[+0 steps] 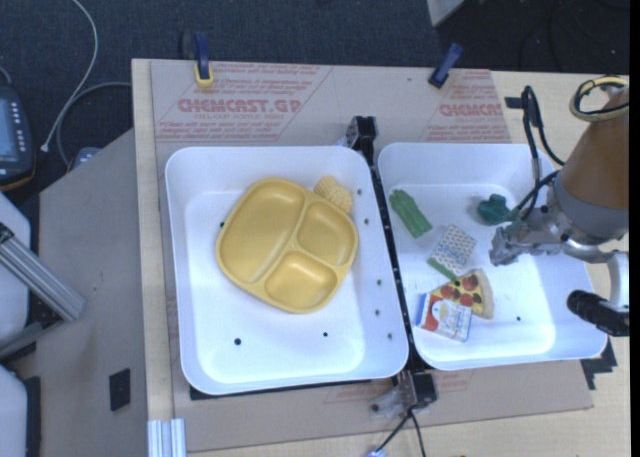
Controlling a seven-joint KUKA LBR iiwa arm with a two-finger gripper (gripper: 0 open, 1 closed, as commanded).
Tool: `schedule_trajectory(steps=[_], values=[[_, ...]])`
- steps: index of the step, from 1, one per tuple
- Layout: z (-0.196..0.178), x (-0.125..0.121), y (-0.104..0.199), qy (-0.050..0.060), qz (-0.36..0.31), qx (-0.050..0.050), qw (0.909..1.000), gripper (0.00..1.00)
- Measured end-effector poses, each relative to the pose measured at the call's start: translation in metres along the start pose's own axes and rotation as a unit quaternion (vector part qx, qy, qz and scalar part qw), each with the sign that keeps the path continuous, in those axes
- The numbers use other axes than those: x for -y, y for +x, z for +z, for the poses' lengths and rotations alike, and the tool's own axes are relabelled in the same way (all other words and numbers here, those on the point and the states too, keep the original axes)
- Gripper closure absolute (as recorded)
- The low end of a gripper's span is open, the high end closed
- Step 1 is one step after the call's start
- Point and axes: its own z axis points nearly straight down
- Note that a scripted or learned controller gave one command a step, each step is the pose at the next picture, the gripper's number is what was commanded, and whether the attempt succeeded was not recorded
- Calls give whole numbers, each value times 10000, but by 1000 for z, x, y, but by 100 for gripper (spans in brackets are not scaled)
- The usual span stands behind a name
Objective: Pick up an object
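The arm (590, 170) reaches in over the right bin (400, 160), and its fingers (505, 245) hang low above the bin floor near the middle of its right half. Whether they are released or clenched cannot be told from this slant; nothing is seen between them.

Bare white floor lies around the fingers below and to the right, out to the bin's right wall and near rim. Up from the fingers, just beside them, sits a small teal object (492, 209). To their left, near, lies a small checked pouch (454, 245), tilted like a diamond, with a thin green stick (441, 268) touching its lower edge. Below and left of the fingers rests a toy pizza slice (470, 292), yellow with red spots, touching a white, red and blue packet (444, 314). Further left, toward the wall shared by the bins, is a ridged green piece (409, 212), lying aslant.

Well apart to the left, the left bin (290, 365) holds a yellow divided plate (288, 243) with three hollows, and a small pale yellow object (334, 192) touches its upper right rim. Wide bare floor surrounds the plate. Both bins sit on a table (160, 245) covered with printed brown board.
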Motion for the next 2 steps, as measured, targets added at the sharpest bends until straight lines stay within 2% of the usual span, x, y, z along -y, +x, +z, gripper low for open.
schedule_trajectory(steps=[2], values=[[-95, 7, -6, -9, -1, 4, 10000, 100]])
